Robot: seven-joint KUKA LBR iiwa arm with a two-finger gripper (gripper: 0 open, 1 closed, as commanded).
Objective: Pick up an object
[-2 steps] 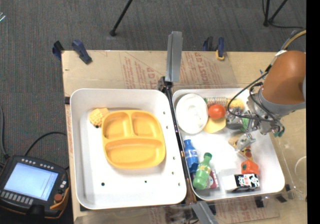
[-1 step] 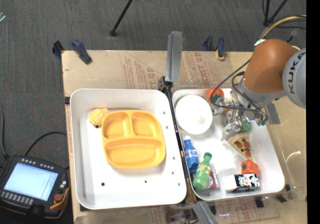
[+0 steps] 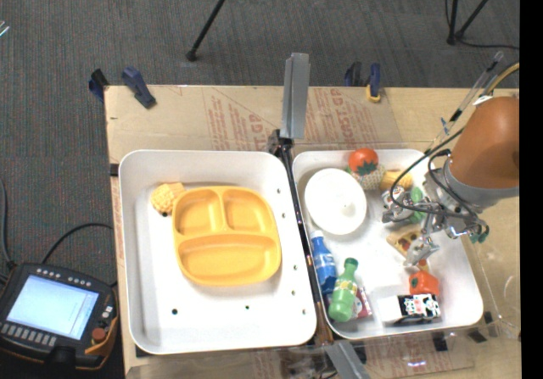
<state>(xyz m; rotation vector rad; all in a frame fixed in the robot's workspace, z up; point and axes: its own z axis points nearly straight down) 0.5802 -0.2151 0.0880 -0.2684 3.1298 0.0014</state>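
The arm [image 3: 485, 153] enters from the right and hangs over the right bin [image 3: 472, 280], its pincer [image 3: 416, 229] low among the items in the bin's right half. Whether the pincer is spread or pressed together cannot be told; the metal parts blur into the clutter beneath.

Directly under the pincer lies a small yellow and red piece [image 3: 404, 241] (its nature is unclear), touching or just below the tips. Nothing can be confirmed as gripped.

Other contents of the right bin: a white round plate [image 3: 336, 202] at upper left, well apart from the pincer; a tomato-like toy [image 3: 363, 160] at the top edge; a pale yellow item [image 3: 394, 178] just beside it; a blue bottle [image 3: 321, 260] and a green bottle [image 3: 344, 290] at lower left; an orange item [image 3: 423, 282] and a black-and-white carton [image 3: 419, 308] near the lower right corner, below the pincer.

The left bin [image 3: 148, 301] holds a yellow divided tray [image 3: 226, 233] with a small yellow knobbly item [image 3: 165, 196] touching its upper left corner.

Both bins rest on the table [image 3: 195, 119].
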